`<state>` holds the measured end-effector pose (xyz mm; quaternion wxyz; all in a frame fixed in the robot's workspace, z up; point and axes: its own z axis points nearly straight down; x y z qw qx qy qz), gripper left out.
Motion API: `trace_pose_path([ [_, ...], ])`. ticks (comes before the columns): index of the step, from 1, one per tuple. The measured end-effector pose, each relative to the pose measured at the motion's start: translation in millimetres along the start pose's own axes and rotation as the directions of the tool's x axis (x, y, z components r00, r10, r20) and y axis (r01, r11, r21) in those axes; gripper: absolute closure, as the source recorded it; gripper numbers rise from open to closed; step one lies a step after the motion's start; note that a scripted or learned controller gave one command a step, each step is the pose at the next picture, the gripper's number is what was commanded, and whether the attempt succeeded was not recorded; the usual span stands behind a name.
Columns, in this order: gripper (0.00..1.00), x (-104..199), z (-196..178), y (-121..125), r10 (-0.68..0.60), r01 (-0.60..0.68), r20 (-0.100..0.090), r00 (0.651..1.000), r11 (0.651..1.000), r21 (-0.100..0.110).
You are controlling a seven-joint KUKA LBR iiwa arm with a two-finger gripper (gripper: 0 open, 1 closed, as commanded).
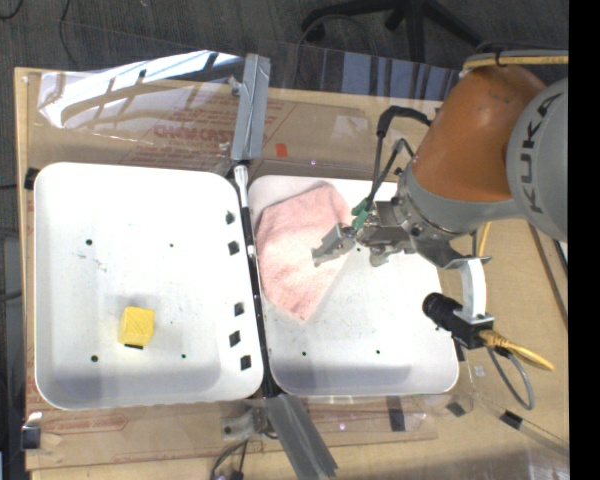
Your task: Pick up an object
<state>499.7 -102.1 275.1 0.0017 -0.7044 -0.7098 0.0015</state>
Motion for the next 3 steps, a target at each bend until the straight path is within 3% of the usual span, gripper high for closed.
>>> trace_pose_path([
  [1, 0.0, 0, 0, 0, 0.0, 0.0, 0.0, 1.0, 1.0, 0.0],
  [2, 0.0, -60, 180, 16, -0.143, 0.143, -0.001, 0.99, 0.99, -0.001],
  [3, 0.0, -87, 184, -23, -0.069, 0.069, -0.002, 0.998, 0.998, -0.001],
])
